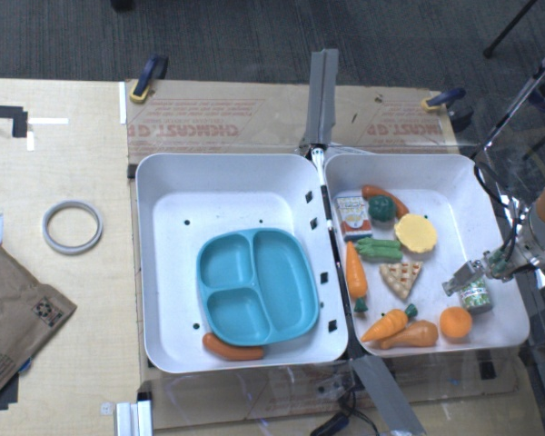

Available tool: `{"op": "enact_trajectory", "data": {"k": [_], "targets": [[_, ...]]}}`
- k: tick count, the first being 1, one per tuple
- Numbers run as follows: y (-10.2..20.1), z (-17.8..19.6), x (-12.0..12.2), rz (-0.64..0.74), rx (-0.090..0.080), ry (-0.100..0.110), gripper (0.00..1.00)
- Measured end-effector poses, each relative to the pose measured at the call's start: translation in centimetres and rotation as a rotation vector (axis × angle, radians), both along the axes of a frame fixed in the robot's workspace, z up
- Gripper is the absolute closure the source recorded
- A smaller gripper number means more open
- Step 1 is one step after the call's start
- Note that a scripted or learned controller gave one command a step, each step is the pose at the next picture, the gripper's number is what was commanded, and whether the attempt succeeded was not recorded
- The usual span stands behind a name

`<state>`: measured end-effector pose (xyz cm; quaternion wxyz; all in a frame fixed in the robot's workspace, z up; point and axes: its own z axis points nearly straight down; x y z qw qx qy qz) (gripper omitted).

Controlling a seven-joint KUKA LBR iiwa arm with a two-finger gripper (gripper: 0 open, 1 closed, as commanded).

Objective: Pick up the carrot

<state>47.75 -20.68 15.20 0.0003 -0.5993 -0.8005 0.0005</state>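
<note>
Gripper (466,280) parked low at the right side of the right bin (409,158), just beside a small green-labelled can (475,297). Can't tell from this angle whether open or closed; nothing visibly gripped.

Carrot (384,325) down near the front edge of the same bin, off to the gripper's left and a bit toward the camera. Lying flat, long axis slanted: green top up-right, tip down-left. Touching a tan squash-looking piece (412,336), with an orange fruit (455,323) between that pair and the can.

Second carrot-like piece (355,272) along the bin's left wall, running roughly front to back, farther from the gripper.

Probably going for the nearer one, so a short move left and a wrist turn to close across that slant. Crowded spot though, easy to snag the squash instead.
</note>
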Motion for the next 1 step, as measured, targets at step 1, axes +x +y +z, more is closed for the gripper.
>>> {"op": "enact_trajectory", "data": {"k": [1], "targets": [[4.99, -3.78, 0.89, -0.135, 0.001, 0.003, 0.0]]}}
